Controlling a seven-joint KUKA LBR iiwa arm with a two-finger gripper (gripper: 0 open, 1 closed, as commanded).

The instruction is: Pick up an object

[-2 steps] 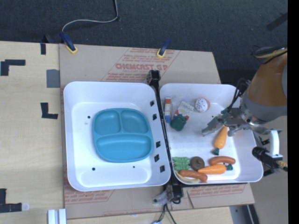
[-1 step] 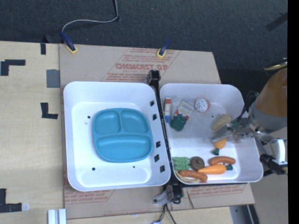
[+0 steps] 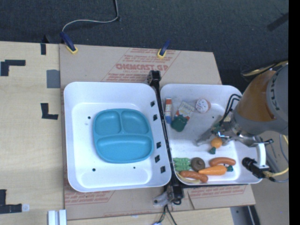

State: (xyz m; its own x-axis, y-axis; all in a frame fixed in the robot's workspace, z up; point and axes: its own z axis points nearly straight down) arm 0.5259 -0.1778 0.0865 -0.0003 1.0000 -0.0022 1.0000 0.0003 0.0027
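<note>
The right bin (image 3: 206, 92) holds several small items. Along its front lie a carrot (image 3: 212, 171), a red sausage (image 3: 222, 161), a brown round piece (image 3: 198, 163) and a leafy green piece (image 3: 182, 163). Toward the back are a dark green toy (image 3: 179, 122), a small tube (image 3: 168, 110), a clear packet (image 3: 186, 108) and a pale round disc (image 3: 202, 105). My gripper (image 3: 207, 138) reaches in from the right, low over the bin's middle. A small orange piece (image 3: 216, 143) sits right against it, just to its right.
The left bin (image 3: 77, 125) carries a blue divided plate (image 3: 123, 136). Black clips (image 3: 160, 144) run down the rim shared by the two bins. The arm's grey body with its orange band (image 3: 255, 102) hangs over the right bin's right edge. Cables (image 3: 262, 168) trail near the front right corner.
</note>
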